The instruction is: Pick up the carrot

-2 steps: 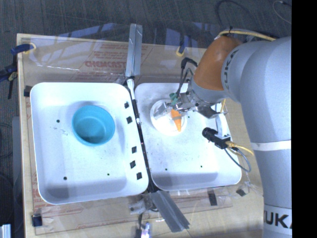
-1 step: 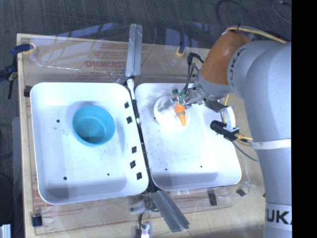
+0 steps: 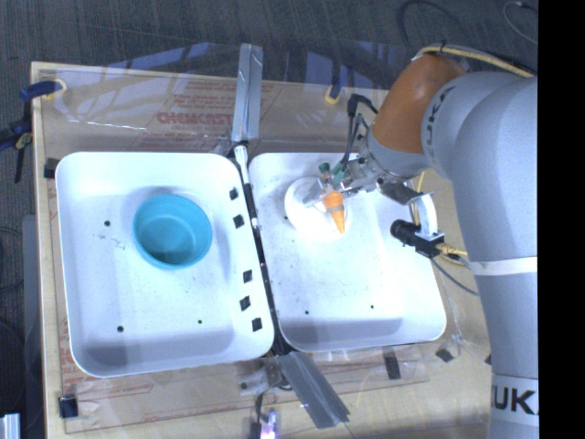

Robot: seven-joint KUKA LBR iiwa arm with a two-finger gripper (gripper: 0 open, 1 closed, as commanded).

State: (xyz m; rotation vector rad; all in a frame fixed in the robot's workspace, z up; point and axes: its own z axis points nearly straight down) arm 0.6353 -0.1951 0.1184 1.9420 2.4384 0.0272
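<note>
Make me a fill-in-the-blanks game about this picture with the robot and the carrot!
1. The carrot is in the ____ bin.
2. The bowl in the left bin is colored ____.
3. The carrot's pointy tip points toward the ____ edge of the picture.
4. The robot arm has an ____ band above its wrist.

Missing words: right; blue; bottom; orange
</note>
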